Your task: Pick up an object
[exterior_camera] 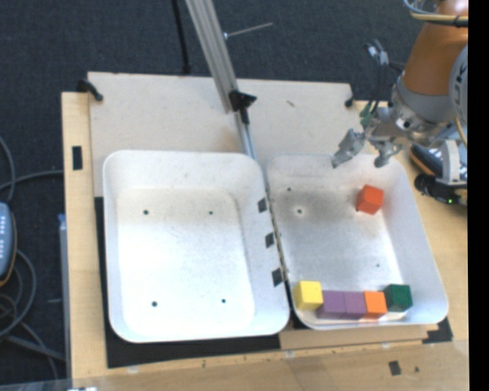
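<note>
Grey arm with orange band reaches in from the right, two-finger gripper (363, 153) spread apart, holding nothing, over the right white bin's (416, 243) far edge. Small orange cube (369, 199) sits just nearer, apart from the fingers.

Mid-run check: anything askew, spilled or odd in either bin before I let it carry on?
Nothing spilled or damaged. One orange cube sits alone and turned askew in the right bin, apart from the yellow, purple, orange and green row of blocks along its near wall. The gripper hovers open above the bin's far edge, holding nothing.
</note>
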Controlling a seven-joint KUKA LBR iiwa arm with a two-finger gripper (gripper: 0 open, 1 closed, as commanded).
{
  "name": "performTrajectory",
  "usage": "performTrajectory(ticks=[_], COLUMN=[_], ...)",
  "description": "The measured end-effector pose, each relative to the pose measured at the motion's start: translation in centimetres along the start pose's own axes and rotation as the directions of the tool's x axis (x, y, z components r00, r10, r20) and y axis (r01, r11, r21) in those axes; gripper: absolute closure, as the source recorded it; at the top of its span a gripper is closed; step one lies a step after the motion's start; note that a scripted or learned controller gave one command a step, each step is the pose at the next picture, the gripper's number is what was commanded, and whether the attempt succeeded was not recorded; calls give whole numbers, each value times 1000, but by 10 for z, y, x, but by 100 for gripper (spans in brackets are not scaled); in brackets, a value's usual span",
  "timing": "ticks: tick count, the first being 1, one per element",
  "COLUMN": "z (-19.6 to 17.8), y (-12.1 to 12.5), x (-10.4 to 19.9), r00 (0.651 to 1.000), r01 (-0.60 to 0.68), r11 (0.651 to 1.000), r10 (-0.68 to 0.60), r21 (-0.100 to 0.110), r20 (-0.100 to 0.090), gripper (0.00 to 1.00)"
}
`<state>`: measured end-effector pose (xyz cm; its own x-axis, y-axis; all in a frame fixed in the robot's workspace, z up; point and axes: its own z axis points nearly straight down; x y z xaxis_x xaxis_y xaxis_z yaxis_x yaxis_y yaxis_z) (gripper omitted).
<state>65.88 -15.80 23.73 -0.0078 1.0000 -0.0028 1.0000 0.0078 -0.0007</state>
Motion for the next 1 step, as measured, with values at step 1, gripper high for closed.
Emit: performTrajectory(ticks=[1], z=[109], y=[-29], x=[-50], r00=[1000], r01=[-3], r11=[1000], r10=[3], r21=[-24], r20=[8], gripper=[0])
